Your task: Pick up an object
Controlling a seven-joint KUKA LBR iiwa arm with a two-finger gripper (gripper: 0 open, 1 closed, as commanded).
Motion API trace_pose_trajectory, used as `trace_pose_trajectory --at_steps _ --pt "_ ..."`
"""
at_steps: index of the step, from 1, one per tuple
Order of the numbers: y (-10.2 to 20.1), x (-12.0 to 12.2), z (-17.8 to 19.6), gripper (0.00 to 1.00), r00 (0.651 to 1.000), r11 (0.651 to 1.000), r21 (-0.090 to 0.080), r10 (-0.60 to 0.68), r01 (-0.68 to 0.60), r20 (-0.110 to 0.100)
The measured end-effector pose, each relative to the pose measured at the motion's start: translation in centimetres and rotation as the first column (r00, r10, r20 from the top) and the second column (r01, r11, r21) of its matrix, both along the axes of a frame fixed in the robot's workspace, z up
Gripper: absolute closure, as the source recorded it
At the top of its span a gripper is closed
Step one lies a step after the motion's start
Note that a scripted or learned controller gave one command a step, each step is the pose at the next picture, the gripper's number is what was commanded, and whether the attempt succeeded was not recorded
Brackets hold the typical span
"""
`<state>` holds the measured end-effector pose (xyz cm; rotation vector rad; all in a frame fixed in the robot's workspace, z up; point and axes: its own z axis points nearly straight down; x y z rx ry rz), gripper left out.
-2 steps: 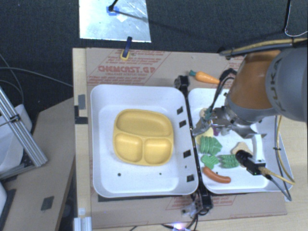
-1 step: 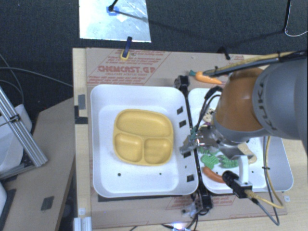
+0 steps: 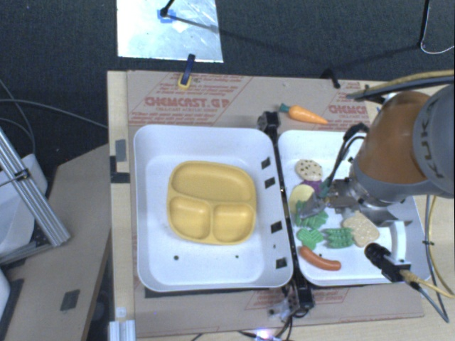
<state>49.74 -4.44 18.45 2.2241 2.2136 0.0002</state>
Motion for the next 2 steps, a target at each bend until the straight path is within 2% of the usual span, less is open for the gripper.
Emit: trace_pose_trajectory --at_steps 1,2 --pt "0.5 0.1 1.0 1.0 1.0 1.0 0.003 0.009 -0.009 0.001" --pt "-3.0 -1.1 0.0 1.0 1.0 1.0 0.003 0.003 -0.003 -0.002"
